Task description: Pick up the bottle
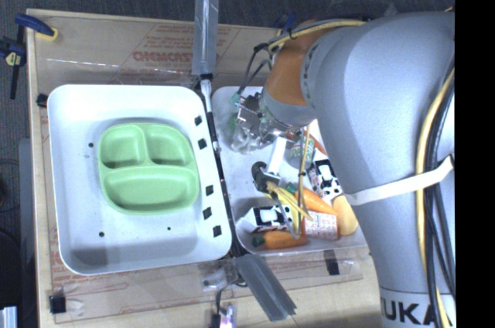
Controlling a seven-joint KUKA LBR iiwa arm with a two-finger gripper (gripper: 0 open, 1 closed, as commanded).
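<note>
My gripper (247, 124) reaches down into the far left part of the right bin (229, 104), below the orange band (285, 77) of the arm. A small bottle (322, 225) with a red and white label lies on its side near the bin's front edge, among other items. The gripper hangs well behind it, toward the far end of the bin, and I see nothing held in it. The arm's grey body hides the right side of this bin.
The left bin (69, 106) holds a green divided plate (147, 166). Crowded around the bottle are an orange carrot-like piece (280, 240), yellow strips (288, 203), a white object (278, 157) and black-and-white pieces (325, 178). A grey divider (206, 25) stands between the bins.
</note>
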